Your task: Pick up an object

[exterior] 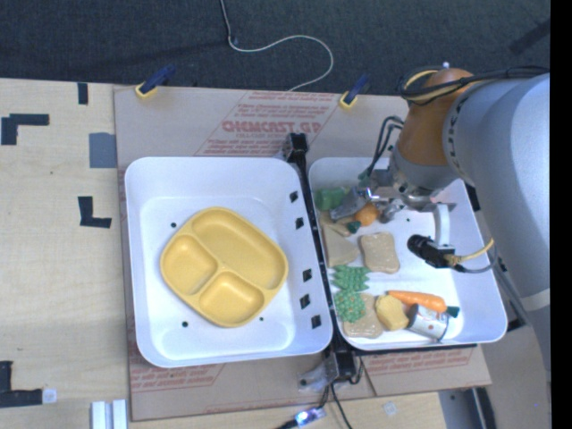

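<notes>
Item under the tool: a small orange piece (365,215), rounded and bright, lying in the upper left part of the right bin (478,329). The gripper (369,207) sits directly over it, low inside the bin. Whether it is closed, released or gripping the piece cannot be told.

Right bin contents, working outward:
- A green item (331,197) lies just left of the gripper.
- A tan bread-like slice (380,253) lies below the orange piece.
- Two green leafy pieces (350,291) are stacked along the left wall.
- A yellow chunk (391,313), a carrot (417,300) and a silver cylinder (430,323) are crowded at the near edge.

Left bin (143,186): one yellow divided plate (223,266) with three compartments, lying flat near the centre.

Support: both bins sit side by side, touching, on a cardboard sheet (268,128) with red print. Blue-and-yellow clamps (154,80) hold the sheet at its far corners. The sheet lies on a pale wood-tone bench (54,275) marked with black shapes.

Surroundings: dark carpet (107,16) lies beyond the bench, with a thin white cable (295,43) looped across it.
</notes>
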